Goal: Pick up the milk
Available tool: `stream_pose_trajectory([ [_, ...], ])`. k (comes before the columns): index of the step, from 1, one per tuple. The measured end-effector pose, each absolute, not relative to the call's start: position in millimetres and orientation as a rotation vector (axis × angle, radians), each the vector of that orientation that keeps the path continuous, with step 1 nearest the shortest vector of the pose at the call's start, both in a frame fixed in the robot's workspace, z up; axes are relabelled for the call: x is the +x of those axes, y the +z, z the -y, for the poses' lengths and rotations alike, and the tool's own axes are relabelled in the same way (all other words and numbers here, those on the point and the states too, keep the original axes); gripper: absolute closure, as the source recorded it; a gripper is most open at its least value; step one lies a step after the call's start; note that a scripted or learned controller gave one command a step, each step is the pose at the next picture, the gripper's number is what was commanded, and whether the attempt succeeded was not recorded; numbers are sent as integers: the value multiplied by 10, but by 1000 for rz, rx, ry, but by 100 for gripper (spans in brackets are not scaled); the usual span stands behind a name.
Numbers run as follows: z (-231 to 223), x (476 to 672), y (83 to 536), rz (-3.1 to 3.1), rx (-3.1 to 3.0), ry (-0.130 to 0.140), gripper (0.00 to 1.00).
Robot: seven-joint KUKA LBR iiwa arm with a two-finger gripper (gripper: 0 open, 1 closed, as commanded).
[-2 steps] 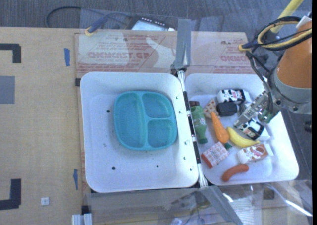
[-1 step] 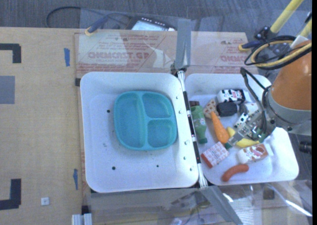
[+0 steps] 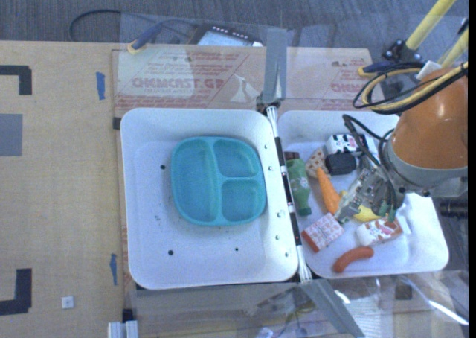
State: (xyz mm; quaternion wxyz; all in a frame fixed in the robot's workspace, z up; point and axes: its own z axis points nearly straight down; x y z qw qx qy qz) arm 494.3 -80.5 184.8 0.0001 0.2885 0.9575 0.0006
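Toward five o'clock in the right white bin (image 3: 428,254), a small white milk carton with red print (image 3: 378,232) is seen lying flat. Just at its ten o'clock the tool (image 3: 355,206) is hung over a yellow item; its state cannot be told. A pink-and-white box (image 3: 323,231), a red sausage (image 3: 352,257), an orange carrot (image 3: 327,189) and a green bottle (image 3: 300,186) are spread nearby. A turquoise divided plate (image 3: 219,180) is held in the left white bin (image 3: 141,202).

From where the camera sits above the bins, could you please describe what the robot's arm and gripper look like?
The arm is a rounded grey body with a broad, glossy orange band above the wrist. Black cables loop beside it. The gripper is a small metallic assembly of grey and dark parts with thin wires; its details are too small to make out.
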Motion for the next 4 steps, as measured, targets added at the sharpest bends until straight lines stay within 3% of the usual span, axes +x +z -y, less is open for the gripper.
stream_pose_trajectory([
  [1, 866, 5069, 3461, -2985, 966, 2, 100],
  [2, 1301, 5214, 3256, -2860, 1291, 1, 100],
  [3, 867, 4801, 2401, -2907, 1188, 2, 100],
  [4, 890, 4795, 2270, -2657, 1679, 0, 100],
])
